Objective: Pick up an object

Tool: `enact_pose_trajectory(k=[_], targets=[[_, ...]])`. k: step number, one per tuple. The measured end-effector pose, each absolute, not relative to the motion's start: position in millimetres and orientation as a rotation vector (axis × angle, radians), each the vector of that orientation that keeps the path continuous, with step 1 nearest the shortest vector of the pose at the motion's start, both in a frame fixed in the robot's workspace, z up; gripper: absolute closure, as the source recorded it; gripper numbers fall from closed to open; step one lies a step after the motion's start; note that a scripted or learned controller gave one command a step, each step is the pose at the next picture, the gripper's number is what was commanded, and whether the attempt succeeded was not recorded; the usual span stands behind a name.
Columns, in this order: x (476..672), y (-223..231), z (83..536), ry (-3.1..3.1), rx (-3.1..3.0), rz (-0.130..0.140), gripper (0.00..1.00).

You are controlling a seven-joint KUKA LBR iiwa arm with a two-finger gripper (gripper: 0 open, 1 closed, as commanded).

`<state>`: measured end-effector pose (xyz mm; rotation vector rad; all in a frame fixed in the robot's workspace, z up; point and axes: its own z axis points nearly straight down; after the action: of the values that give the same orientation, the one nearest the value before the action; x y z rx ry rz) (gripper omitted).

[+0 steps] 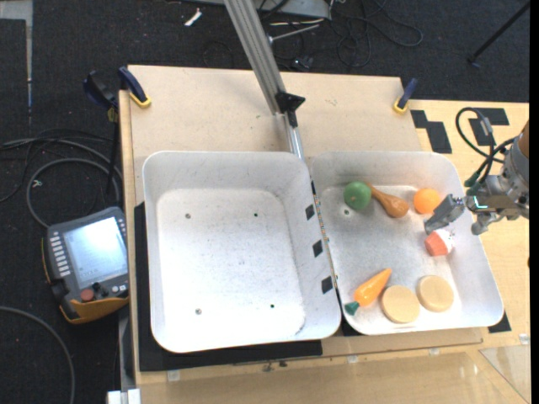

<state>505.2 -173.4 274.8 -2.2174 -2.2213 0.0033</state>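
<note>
Gripper (445,215): enters at the right edge, over the right bin, its dark tip just above the red piece. Finger spacing cannot be told at this size; nothing can be seen between them.

Left bin (160,175): shallow, white, speckled.

Right bin (482,268): shallow, white, holds all the loose items. Contents, left to right:

1. Green ball (358,195): near the bin's top left. Round, smooth, probably hollow plastic and light. Likely to roll or squirt out of a pinch unless taken squarely across the middle.
2. Carrot (371,287): orange with a green end, lying at a slant near the front. Tapered and stiff; best taken across the thick half.
3. Brown piece (390,201): pear-like, narrow end touching or almost touching the green ball. Take at the wide end.
4. Round disc (401,304): pale, flat, at the front. Low profile, hard to get fingers around; the edge is the only hold.
5. Orange ball (427,200): near the tip. Same handling as the green ball.
6. Second disc (436,293): pale, just beside the first.
7. Red piece (439,243): small, red and white, closest to the tip, so judged the likely target. Appears light and rigid; take across its short width.
</note>
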Motion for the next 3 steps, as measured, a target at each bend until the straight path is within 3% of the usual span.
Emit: enact_pose_trajectory(k=[1,3], targets=[[505.9,-173.4,276.7,-2.222,-2.221,0.0,0.0],[507.1,-167.0,168.3,-2.218,-2.219,0.004,0.0]])
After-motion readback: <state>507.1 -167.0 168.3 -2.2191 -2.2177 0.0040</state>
